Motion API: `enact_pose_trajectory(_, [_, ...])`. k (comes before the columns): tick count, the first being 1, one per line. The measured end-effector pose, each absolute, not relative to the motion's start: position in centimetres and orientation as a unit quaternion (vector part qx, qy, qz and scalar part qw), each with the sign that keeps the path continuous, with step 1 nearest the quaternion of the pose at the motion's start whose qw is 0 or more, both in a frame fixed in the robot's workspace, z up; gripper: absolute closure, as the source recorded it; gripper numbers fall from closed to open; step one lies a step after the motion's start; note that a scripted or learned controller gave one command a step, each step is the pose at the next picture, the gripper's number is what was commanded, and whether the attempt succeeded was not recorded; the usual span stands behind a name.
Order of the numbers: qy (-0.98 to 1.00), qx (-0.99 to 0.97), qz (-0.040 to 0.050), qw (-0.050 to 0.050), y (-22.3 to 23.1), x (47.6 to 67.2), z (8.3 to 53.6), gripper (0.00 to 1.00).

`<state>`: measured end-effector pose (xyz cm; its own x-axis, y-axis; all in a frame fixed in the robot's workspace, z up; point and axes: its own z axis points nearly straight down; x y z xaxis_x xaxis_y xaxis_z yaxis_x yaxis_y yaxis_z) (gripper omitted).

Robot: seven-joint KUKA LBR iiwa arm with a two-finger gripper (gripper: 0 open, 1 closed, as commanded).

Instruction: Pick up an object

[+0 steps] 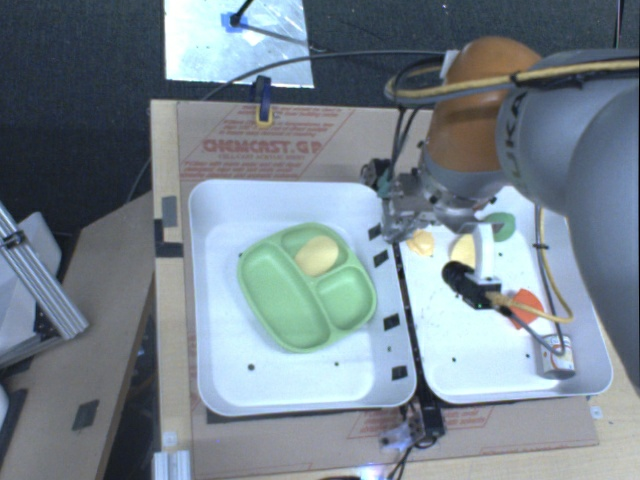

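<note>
My gripper (398,226) hangs low over the wall between the two bins, at the far left corner of the right bin (590,368). Right beside it lies a pale yellow piece (422,244). A second yellow piece (462,251) lies a little further right. A green item (503,226) sits behind them, partly under the arm. An orange item (526,304) lies toward the middle right. A small silvery item (555,358) rests near the front right corner. I see nothing between the gripper's tips.
The left bin (215,368) holds a green divided plate (300,303) with a yellow rounded object (318,256) in its far compartment. The big grey arm covers the right bin's far right part. Cardboard lies under both bins.
</note>
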<state>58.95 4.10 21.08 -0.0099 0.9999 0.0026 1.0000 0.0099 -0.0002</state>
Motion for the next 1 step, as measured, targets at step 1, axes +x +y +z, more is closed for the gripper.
enact_pose_trajectory(1, [-0.711,-0.703,-0.0021,0.0,9.3,59.62,22.39,1.0])
